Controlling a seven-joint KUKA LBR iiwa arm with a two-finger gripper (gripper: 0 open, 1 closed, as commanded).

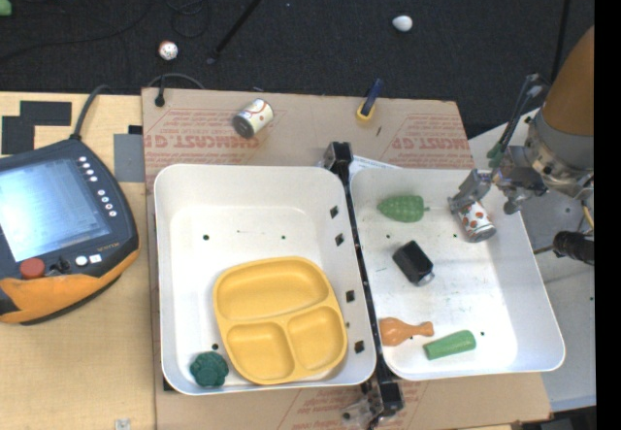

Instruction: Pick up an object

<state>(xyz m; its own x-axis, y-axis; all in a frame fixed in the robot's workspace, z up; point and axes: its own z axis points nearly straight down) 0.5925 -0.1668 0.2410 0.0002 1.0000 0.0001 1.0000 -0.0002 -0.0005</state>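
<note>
The gripper (475, 210) is sitting at the upper right of the right bin (543, 321), with a small white can with red spots (476, 218) right at its fingertips. The can is looking pinched between the two fingers, closed down to about the can's width, tilted, its lower end near or touching the bin floor; I'm calling it a grasp, not a confirmed lift. The arm is reaching in from the right, probably why it's working the near corner. Other candidates are lying loose in the same bin: green leafy piece (402, 208) just left of the fingers, black block (414, 262) below it, orange toy (404, 330) and green cylinder (449, 345) along the bottom. The yellow divided tray (281, 321) and dark green ball (209, 369) are sitting in the left bin (194, 215), well apart.
</note>
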